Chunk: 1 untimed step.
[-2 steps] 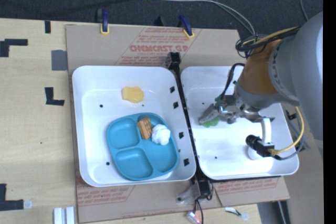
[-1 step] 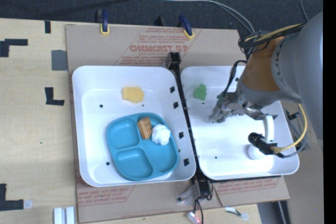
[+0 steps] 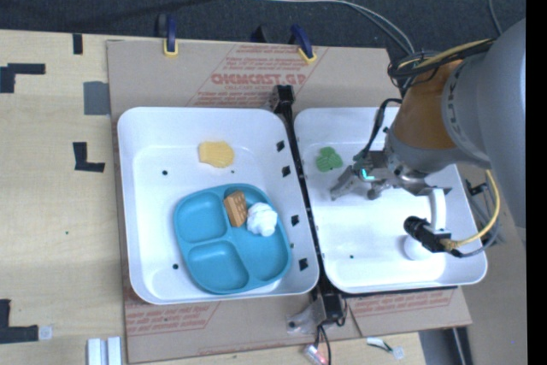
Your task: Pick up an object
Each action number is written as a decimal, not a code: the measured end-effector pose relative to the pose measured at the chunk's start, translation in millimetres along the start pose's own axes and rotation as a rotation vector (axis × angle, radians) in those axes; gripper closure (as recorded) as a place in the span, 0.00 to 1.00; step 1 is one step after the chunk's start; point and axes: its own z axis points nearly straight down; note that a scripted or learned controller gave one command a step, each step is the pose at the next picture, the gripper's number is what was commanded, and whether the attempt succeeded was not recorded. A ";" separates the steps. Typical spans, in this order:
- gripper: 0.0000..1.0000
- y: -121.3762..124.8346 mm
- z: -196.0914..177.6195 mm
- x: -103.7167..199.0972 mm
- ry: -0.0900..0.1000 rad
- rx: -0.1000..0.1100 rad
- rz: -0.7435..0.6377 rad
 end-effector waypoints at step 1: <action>0.00 0.0 0.0 0.0 0.000 0.000 0.000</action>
